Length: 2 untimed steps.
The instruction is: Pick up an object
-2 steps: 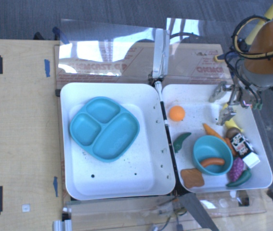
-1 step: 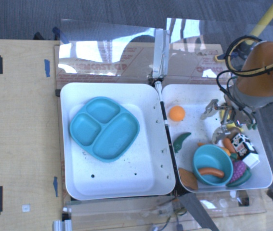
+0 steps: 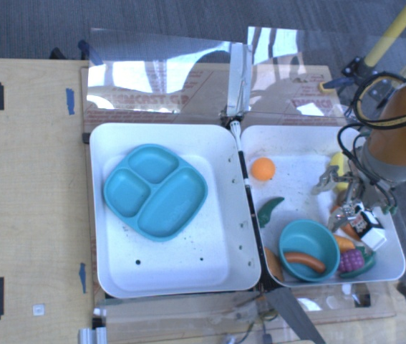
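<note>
My gripper (image 3: 333, 198) hangs over the right side of the right bin (image 3: 296, 167), fingers apart and nothing between them. A yellow toy (image 3: 339, 162) lies just behind it, partly hidden by the wrist. Below the gripper an orange carrot-like piece (image 3: 344, 241) and purple grapes (image 3: 352, 261) lie by a teal bowl (image 3: 308, 239) that holds a red sausage (image 3: 307, 261). An orange ball (image 3: 263, 169) rests near the bin's left wall. A dark green leaf-shaped piece (image 3: 268, 209) lies below the ball.
The left bin (image 3: 210, 264) holds a blue divided plate (image 3: 155, 191). A tan piece (image 3: 273, 265) pokes out at the bowl's left. Clear panels stand behind both bins. The bin walls meet in a ridge at the middle.
</note>
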### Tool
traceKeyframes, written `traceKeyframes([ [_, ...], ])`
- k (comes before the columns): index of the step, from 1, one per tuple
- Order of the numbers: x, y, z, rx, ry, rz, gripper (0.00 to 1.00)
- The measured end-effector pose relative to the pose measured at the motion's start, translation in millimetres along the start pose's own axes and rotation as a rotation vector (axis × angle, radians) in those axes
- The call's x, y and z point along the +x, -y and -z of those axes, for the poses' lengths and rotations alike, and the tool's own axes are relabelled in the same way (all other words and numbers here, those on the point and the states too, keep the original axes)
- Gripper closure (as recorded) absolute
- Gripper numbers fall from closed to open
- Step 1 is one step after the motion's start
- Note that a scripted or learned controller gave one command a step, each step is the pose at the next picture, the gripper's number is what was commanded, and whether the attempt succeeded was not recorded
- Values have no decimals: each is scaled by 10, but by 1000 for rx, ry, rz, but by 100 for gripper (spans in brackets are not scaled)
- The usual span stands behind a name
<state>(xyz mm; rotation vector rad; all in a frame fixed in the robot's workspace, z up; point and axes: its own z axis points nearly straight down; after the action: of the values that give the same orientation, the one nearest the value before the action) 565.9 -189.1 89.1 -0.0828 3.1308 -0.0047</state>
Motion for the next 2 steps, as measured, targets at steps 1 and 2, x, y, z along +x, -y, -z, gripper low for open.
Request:
traceKeyframes([
  [1, 283, 179, 2, 1, 2, -20, 0],
  [2, 237, 169, 138, 4, 14, -17, 100],
])
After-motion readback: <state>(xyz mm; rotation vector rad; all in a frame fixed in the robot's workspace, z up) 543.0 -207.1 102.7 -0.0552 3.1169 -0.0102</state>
